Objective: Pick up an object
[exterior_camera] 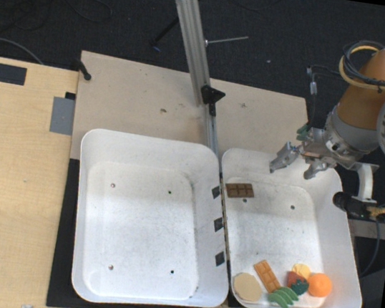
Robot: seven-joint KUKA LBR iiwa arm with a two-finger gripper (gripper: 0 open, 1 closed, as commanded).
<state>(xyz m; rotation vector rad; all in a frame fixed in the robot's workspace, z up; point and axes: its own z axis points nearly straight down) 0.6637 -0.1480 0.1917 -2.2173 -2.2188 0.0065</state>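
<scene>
Toys sit in a little pile (pixel 288 281) at the lower right of the frame, in the right bin (pixel 348 269); a brown chocolate bar (pixel 240 190) lies alone near that bin's top left. Nothing is picked up yet. The gripper (pixel 300 163) hangs above the bin's top edge, fingers spread apart, holding nothing. The grab is all left to do.

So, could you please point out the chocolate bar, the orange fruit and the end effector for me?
chocolate bar (pixel 240 190), camera view, middle of its top face.
orange fruit (pixel 319 284), camera view, centre of its rounded top.
end effector (pixel 298 166), camera view, midway between its fingertips.
</scene>
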